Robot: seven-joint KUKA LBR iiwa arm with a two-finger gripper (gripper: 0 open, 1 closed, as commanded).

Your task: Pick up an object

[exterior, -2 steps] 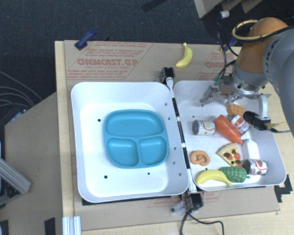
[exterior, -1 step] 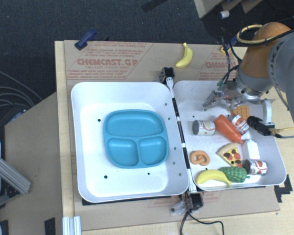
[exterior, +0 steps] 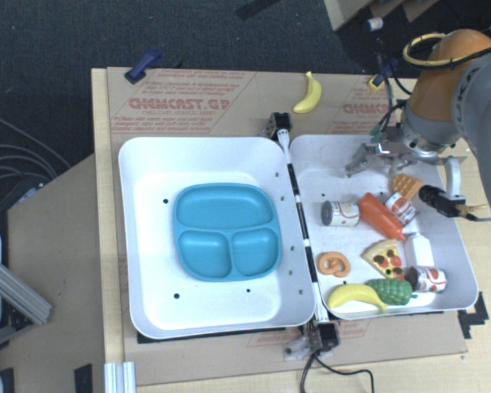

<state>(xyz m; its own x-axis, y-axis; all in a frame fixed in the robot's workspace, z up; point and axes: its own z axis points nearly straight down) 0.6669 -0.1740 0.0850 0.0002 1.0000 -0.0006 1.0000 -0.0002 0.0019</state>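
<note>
Brown board beneath both bins reads "CHEMCAST GP" point(exterior: 180, 102) in red. Over the right bin point(exterior: 327, 155), the gripper point(exterior: 379, 155) hangs with fingers spread, holding nothing; a small labelled can point(exterior: 340, 213) lies below it, print illegible.

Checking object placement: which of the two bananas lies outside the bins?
The banana on the cardboard above the bins, near the top edge. The other banana lies inside the right bin, beside the green toy.
</note>
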